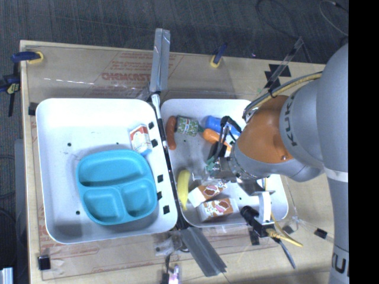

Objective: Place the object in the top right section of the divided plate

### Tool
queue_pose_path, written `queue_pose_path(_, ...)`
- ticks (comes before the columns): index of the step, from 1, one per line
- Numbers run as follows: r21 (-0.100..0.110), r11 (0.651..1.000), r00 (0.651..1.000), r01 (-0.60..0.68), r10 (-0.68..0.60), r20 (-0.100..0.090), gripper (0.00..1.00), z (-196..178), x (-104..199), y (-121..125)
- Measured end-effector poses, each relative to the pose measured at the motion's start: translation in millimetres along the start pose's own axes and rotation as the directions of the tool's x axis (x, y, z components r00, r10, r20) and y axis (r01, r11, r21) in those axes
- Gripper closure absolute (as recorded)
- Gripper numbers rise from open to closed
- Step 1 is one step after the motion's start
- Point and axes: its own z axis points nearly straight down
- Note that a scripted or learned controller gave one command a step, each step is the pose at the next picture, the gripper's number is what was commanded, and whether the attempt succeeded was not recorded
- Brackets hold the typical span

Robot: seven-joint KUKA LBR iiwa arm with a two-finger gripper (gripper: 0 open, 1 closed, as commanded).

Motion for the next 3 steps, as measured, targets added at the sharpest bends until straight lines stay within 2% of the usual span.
queue_pose_path(1,0.027,0.988,0.989,-0.15,0.15,-0.003,1.0,-58.4,-49.3,67.4)
queue_pose_path(2,0.027,0.984,0.985,-0.174,0.174,-0.001,1.0,-323.5,15.4,100.3)
queue_pose_path(3,0.033,0.972,0.972,-0.234,0.234,0.001,1.0,-321.8,25.4,95.1)
